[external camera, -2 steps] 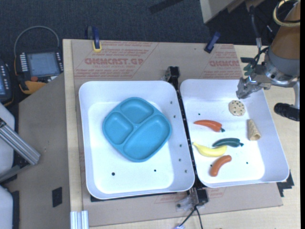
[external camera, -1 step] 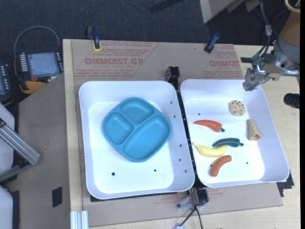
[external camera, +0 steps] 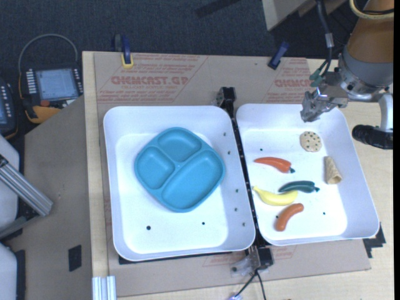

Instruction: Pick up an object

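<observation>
While the two-finger gripper, its state impossible to tell, hangs over the right white bin's far edge, the round speckled cookie lies nearest, the likeliest pick.

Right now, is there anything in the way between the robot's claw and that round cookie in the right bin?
Nothing visible. The gripper hangs over the far edge of the right bin, and the cookie lies just nearer the camera on bare bin floor. The red pepper and the other food lie beyond the cookie.

Dark blue carpet floor, brown cardboard-covered bench, possibly a handheld controller at left
</observation>
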Robot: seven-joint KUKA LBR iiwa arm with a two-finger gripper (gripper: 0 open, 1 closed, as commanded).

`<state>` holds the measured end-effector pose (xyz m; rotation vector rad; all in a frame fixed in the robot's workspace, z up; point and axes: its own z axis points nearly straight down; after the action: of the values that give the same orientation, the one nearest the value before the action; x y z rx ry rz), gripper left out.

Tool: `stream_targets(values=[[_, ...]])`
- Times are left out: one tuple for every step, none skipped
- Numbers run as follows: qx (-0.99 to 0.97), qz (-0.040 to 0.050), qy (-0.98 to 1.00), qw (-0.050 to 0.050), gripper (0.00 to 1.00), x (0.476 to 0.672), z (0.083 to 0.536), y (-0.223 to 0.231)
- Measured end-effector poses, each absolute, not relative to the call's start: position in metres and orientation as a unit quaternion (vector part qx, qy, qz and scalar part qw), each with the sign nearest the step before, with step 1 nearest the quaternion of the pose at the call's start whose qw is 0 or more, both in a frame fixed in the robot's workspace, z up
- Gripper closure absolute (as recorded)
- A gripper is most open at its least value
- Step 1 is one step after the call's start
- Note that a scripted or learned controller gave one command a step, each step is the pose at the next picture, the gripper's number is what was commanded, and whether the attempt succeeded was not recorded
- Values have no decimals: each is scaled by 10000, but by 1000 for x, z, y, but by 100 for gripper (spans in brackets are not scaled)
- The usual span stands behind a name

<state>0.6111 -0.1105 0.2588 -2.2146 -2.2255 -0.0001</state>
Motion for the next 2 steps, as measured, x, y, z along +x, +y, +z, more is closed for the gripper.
stream_targets(values=[[-7050,4,-7092,17,100,609,246,-50],[-7049,0,-7093,17,100,605,249,3]])
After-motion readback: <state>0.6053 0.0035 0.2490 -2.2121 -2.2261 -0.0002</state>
